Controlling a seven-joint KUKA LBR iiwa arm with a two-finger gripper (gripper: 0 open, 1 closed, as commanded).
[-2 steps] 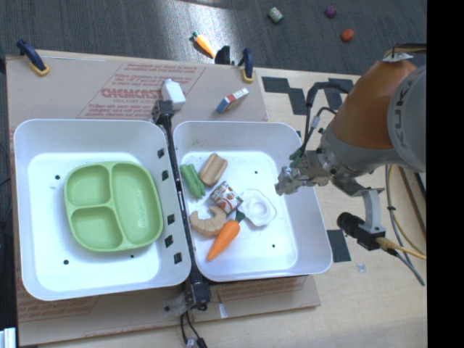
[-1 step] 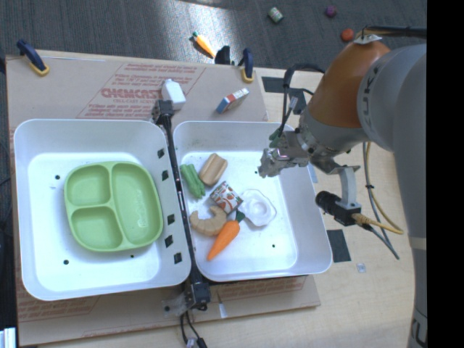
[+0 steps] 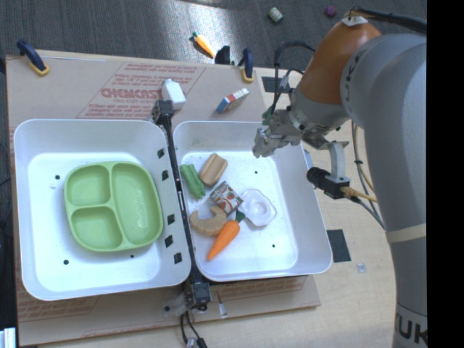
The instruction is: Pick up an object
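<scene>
The right bin (image 3: 286,256) holds several toy foods in a cluster at its left side: a green pod (image 3: 193,180), a tan bread piece (image 3: 212,169), a small printed packet (image 3: 225,198), a clear plastic lid (image 3: 257,207), a tan curved piece (image 3: 206,225) and an orange carrot (image 3: 224,239). My gripper (image 3: 265,143) hangs over the bin's far right corner, well apart from the cluster. Nothing shows beneath it.
The left bin (image 3: 29,216) holds a green divided plate (image 3: 112,205). On the cardboard behind the bins lie a small red, white and blue box (image 3: 231,101) and a white clip (image 3: 172,93). Blue clamps (image 3: 33,56) hold the board's far edge. Cables trail off the arm at right.
</scene>
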